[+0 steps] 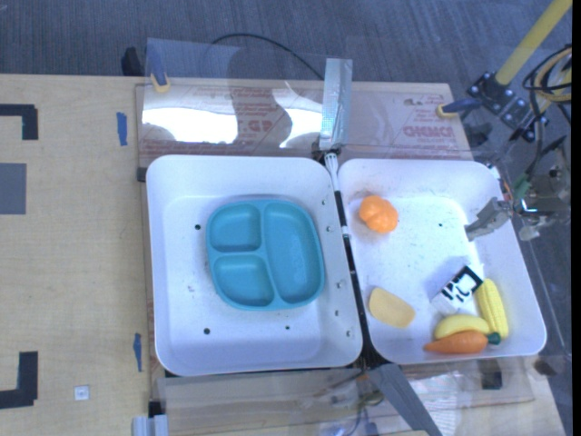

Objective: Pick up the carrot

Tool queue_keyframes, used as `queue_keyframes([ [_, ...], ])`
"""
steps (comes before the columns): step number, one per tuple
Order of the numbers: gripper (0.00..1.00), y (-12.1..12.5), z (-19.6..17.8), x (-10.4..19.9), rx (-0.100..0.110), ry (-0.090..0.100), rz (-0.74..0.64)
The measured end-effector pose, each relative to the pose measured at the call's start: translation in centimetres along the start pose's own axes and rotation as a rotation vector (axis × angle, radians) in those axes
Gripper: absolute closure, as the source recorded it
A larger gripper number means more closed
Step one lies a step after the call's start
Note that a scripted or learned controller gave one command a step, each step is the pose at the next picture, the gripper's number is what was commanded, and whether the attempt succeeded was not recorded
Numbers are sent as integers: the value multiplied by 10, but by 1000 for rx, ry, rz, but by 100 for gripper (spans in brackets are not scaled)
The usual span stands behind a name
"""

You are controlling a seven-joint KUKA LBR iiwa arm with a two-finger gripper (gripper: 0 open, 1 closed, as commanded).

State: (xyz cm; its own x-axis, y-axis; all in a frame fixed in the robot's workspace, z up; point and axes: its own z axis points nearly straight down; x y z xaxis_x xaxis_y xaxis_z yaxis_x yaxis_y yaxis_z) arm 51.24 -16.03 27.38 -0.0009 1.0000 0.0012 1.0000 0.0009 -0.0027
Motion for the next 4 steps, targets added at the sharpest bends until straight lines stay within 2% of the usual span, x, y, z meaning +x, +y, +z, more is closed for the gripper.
queue_keyframes([
  [1, 0, 65, 16, 76, -4, -1, -96],
  [2, 0, 71, 91, 114, 3, 1, -414],
  [3, 0, 133, 88, 102, -8, -4, -578],
  [4, 0, 95, 137, 53, 1, -1, -893],
])
